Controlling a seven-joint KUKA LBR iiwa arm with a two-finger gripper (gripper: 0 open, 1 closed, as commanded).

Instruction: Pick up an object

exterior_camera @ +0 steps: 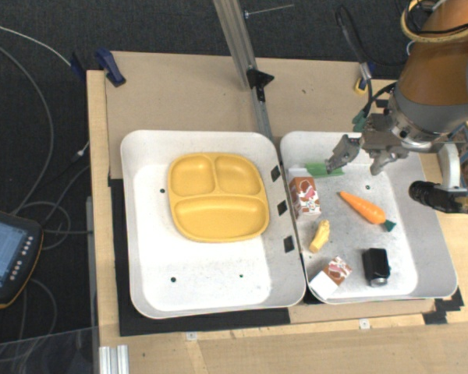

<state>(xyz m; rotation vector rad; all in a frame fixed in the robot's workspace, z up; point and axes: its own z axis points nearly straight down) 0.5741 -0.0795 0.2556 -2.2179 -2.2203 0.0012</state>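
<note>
Currently my gripper (365, 157) hangs spread wide with nothing between the fingers over the right bin's (429, 232) back edge, above a green strip (324, 168). Carrot (364, 208) lies just below it, mid-bin.

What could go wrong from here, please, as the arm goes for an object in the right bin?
The end effector hangs over the bin's far end beside a flat green item near the wall; its fingers could strike that wall. The carrot is tapered and may roll or slip out of a pinch.
</note>
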